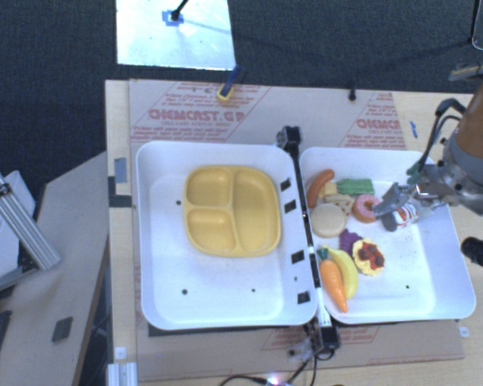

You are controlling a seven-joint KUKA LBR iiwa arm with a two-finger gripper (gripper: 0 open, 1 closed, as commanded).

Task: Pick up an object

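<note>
The end effector [396,207] hangs over the right bin [443,296], in its upper middle, reaching in from the right with the arm's orange band [476,131] above it; whether it is wide or narrow cannot be told, since a small red-and-white object [402,214] sits right at the tip and blurs with the metal. The toy foods cluster along the bin's left side, near the divider. The carrot [333,284] lies with its long axis running from upper left to lower right, green top up by the divider and orange tip pointing toward the bin's near edge; the banana [348,273] lies just beside it on the right, curved along the same line. The sausage [318,185] slants the other way, from lower left to upper right, near the far left corner. A green piece [355,186] lies roughly level beside it. A pink donut [365,208], a tan round cookie [328,220], a purple piece [350,240] and a yellow disc with red topping [369,256] fill the middle. The bin's right half and near right corner are bare white floor. The left bin [157,288] holds a yellow divided plate [229,209], with bare floor around it.
</note>
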